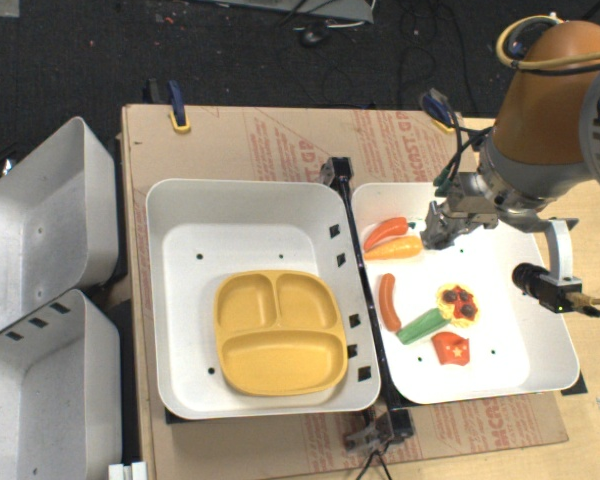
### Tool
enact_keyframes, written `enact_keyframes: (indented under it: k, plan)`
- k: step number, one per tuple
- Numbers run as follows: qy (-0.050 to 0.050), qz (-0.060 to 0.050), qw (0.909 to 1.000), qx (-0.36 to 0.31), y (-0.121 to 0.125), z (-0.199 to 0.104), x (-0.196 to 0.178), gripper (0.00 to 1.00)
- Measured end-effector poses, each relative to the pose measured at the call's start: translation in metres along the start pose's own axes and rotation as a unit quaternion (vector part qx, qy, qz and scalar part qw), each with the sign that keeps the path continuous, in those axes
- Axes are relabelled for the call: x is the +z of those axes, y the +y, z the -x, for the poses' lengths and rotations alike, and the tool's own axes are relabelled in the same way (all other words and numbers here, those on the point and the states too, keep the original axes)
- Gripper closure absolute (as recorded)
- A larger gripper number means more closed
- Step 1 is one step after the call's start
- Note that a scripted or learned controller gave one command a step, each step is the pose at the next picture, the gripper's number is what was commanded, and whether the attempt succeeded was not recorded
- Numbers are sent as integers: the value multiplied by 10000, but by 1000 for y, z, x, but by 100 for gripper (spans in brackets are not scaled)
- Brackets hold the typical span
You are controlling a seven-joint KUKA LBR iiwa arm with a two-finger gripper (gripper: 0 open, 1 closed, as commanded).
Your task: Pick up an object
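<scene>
Tool (pixel 432 230), grip state unclear, hangs by carrot (pixel 394 250) near right bin (pixel 540 368)'s left wall.

The grey arm (pixel 555 98) reaches in from the right, its end effector (pixel 438 230) lowered at the wrist.

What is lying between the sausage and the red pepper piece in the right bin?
In the camera view, a green vegetable piece lies between the sausage and the red pepper piece, slanted.
</scene>
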State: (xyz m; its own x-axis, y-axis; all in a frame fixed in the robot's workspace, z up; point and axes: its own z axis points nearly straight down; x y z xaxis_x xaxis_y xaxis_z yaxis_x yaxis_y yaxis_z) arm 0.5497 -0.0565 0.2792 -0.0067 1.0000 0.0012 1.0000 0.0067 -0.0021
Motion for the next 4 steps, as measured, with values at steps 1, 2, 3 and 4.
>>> enact_keyframes:
  k: [1, 2, 3, 4]
  plan:
    - [1, -2, 10000, -4, -16, -47, 4, 100]
    - [0, -3, 10000, 0, -30, -88, 15, 100]
    - [-2, -4, 10000, -1, -48, -134, 25, 100]
    - [-4, -7, 10000, 11, -59, -155, 41, 100]
